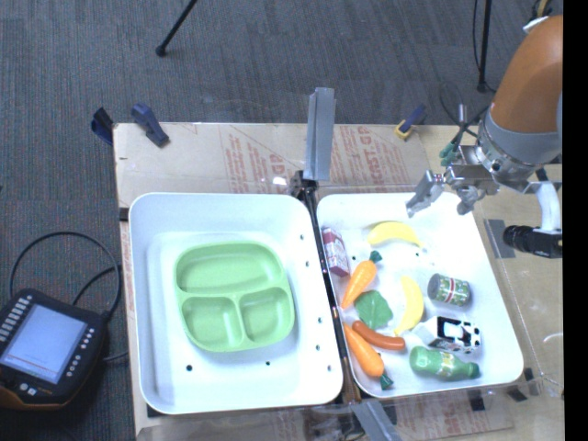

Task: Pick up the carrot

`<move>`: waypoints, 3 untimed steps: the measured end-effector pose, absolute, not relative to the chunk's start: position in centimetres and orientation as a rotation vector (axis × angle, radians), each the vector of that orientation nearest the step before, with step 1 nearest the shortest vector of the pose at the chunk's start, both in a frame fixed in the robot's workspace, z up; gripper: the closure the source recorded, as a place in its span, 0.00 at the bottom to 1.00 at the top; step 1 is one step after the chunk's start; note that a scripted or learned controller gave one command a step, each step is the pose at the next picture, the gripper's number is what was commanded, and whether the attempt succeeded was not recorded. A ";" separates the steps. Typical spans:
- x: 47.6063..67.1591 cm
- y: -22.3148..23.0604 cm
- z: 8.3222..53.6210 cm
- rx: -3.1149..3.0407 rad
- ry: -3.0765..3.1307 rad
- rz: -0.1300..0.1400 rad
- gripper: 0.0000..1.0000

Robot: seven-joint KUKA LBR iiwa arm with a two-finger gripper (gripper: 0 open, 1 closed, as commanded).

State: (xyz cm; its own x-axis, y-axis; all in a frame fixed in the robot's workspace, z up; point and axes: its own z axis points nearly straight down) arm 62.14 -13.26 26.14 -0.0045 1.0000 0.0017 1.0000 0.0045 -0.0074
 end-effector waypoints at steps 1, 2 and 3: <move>62.7 -9.0 14.0 -1.979 -2.430 0.006 0.00; 60.1 -9.6 8.4 -1.603 -2.694 0.002 0.00; 60.0 -9.9 9.0 -1.613 -2.682 0.003 1.00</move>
